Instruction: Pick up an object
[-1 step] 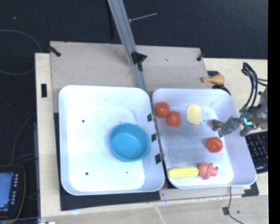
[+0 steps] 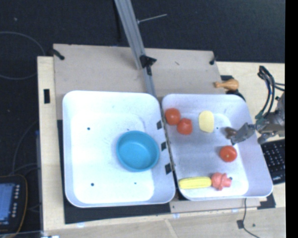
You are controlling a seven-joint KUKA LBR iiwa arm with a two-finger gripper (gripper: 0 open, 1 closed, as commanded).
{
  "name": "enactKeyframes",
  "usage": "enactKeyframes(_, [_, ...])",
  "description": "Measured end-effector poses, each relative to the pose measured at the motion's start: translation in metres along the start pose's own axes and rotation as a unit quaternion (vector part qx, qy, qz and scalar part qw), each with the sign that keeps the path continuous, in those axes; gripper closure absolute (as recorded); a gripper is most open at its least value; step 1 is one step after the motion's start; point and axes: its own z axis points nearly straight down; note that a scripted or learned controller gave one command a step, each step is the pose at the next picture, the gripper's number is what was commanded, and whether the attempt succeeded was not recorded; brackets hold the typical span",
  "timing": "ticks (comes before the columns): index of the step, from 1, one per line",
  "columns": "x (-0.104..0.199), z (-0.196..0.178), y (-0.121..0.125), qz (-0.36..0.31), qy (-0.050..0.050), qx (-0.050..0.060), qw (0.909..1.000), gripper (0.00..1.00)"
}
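The right bin (image 2: 188, 155) holds two red tomatoes (image 2: 172, 116) (image 2: 184, 127) near its back left, a pale yellow piece (image 2: 206, 121) beside them, a third red tomato (image 2: 228, 154) on the right, a yellow banana-like piece (image 2: 194, 183) at the front and a pink toy (image 2: 220, 181) next to it. My gripper (image 2: 233, 134) reaches in from the right edge and hangs over the right bin, just above and behind the third tomato. Nothing shows between its dark fingers.
The left bin (image 2: 89, 118) holds a blue bowl (image 2: 137, 150). A grey slanted pole (image 2: 131, 31) rises behind the bins. An orange-brown object (image 2: 226, 85) lies on the bench behind the right bin. A dark keyboard-like unit (image 2: 275, 160) sits at the right.
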Motion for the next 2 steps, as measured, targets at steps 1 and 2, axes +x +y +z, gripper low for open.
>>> enactKeyframes(1, [0.001, 0.049, -0.009, 0.002, -0.001, 0.003, 1.0, 0.0])
enactKeyframes(2, [0.002, 0.093, -0.005, 0.004, -0.001, 0.003, 1.0, 0.0])
